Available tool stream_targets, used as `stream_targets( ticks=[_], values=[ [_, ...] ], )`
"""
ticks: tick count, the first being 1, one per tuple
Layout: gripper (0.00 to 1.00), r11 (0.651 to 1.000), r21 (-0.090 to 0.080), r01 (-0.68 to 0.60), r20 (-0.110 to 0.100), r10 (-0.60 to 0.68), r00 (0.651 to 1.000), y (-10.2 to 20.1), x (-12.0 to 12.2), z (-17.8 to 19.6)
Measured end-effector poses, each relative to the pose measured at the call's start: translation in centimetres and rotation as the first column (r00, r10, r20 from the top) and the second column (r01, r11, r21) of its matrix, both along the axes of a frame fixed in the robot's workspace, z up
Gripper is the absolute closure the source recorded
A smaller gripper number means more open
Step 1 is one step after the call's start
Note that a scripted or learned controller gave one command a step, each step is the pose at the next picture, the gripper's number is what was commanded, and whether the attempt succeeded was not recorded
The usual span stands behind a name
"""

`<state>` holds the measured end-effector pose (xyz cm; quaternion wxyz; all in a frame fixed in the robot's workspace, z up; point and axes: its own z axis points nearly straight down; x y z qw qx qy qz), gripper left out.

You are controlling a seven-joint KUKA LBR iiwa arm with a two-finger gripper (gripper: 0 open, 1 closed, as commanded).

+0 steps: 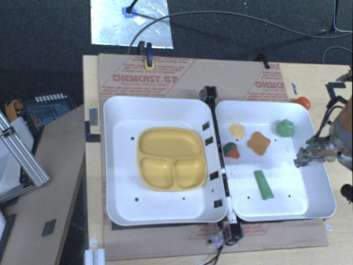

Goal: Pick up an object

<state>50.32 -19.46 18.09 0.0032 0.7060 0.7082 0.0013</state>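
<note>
The right white bin (276,206) holds several small items. A green stick (263,184) lies near its front. An orange chunk (258,143) and a small yellow round piece (237,130) sit toward the back. A red and green strawberry-like piece (231,150) rests by the left wall, and a green round piece (285,127) is at the back right. My gripper (304,158) hovers over the bin's right side, right of the orange chunk and below the green round piece, apart from all of them.
The left white bin (118,148) carries a yellow divided plate (171,158). A black divider (216,159) runs between the bins. A red ball (302,102) lies on the cardboard outside the right bin's back corner. Cables hang at the right.
</note>
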Motion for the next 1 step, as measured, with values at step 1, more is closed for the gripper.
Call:
stream_targets(
  ticks=[1],
  values=[
    [1.00, 1.000, 0.000, -0.001, 0.001, 0.001, 1.000, -0.06, 0.18, 5.20]
  ],
)
